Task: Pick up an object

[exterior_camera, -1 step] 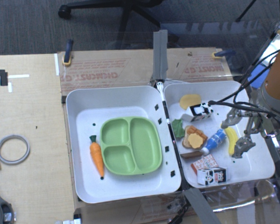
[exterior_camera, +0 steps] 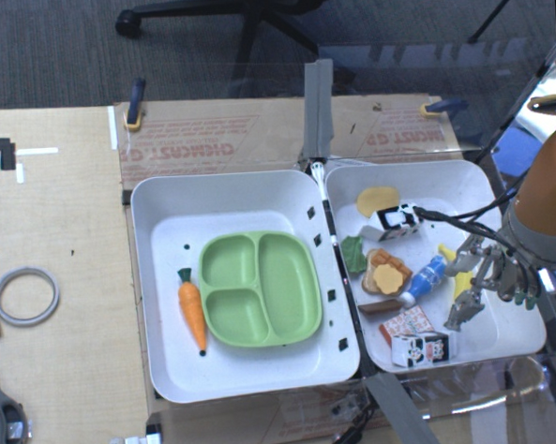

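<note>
**A:** What sits nearest, at the bottom of the right bin (exterior_camera: 511, 341)?

**B:** Carton (exterior_camera: 419, 341), white with red and black print, lying on its side by the front wall. Just behind it is a dark brown bar (exterior_camera: 379, 306), then a toast piece (exterior_camera: 387, 273) with a round yellow slice on top.

**A:** And the bottle?

**B:** Blue bottle (exterior_camera: 425, 279) lies tilted, right of the toast and touching it. A green scrap (exterior_camera: 354, 254) is by the divider; a yellow disc (exterior_camera: 378, 200) and a small black-and-white toy (exterior_camera: 399, 219) sit toward the back.

**A:** Where is the gripper?

**B:** Gripper (exterior_camera: 468, 300) hangs over the right side of that bin, just right of the bottle. Its fingers are spread apart and nothing is between them. A yellow piece sits beside the fingers; I cannot tell what it is.

**A:** The left bin (exterior_camera: 161, 299)?

**B:** It holds a green tray (exterior_camera: 261, 289) with three compartments, and a carrot (exterior_camera: 192, 310) lying just left of it, leaf end to the back.

**A:** Outside the bins?

**B:** A grey tape ring (exterior_camera: 23, 296) on the bench, well left.
</note>
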You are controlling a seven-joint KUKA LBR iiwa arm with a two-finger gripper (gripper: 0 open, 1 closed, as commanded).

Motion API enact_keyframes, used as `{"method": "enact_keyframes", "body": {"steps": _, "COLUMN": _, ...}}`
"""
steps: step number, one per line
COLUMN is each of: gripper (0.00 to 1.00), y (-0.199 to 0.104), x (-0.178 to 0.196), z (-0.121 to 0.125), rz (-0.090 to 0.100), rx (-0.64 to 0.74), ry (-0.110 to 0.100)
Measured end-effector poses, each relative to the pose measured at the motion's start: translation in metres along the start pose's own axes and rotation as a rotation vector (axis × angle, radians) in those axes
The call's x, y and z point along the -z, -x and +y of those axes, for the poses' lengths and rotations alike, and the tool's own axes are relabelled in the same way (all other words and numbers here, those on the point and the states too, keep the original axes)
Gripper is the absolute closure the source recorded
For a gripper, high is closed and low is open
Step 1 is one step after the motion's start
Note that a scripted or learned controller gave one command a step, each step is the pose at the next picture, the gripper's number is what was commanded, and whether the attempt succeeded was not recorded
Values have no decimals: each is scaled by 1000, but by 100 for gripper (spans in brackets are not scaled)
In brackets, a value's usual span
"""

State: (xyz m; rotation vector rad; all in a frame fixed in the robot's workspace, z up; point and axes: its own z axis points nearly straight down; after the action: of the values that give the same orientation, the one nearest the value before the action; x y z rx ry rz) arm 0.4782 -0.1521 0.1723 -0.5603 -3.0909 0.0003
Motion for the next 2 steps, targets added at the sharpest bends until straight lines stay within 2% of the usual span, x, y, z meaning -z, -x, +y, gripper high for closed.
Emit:
{"method": "enact_keyframes", "body": {"steps": 1, "gripper": 0, "y": 57, "x": -73, "z": 6, "rz": -18, "rx": -318, "ry": 6}}
{"method": "enact_keyframes", "body": {"steps": 2, "gripper": 0, "y": 94, "x": -80, "z": 33, "rz": -2, "rx": -795, "ry": 0}}
